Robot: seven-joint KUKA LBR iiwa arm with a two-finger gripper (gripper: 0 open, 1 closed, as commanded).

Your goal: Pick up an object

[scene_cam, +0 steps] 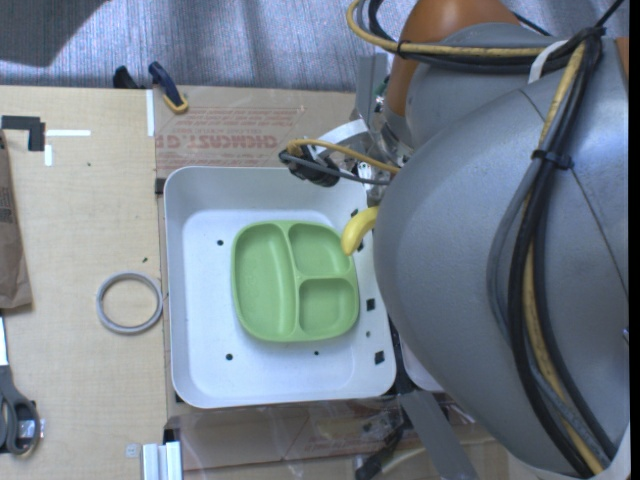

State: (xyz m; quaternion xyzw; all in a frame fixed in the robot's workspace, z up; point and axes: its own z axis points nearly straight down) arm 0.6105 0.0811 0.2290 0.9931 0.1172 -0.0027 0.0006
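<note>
White bin [190, 268] holds a green three-compartment plate [295, 280], flat, near centre. A yellow banana-like object [357, 230] touches the plate's upper right rim, partly hidden by the arm [500, 248]. Gripper state: cannot tell. Cardboard [240, 133] behind bears reversed red print, unreadable.

My arm [520, 268] is grey, with an orange band [450, 13] above the wrist and black-and-yellow cables. Below lies a white bin [190, 268] dotted with small dark marks, holding a plain light-green divided plate [295, 283]. At its edge is something yellow, perhaps a banana [357, 230]. The table [80, 218] is tan.
</note>
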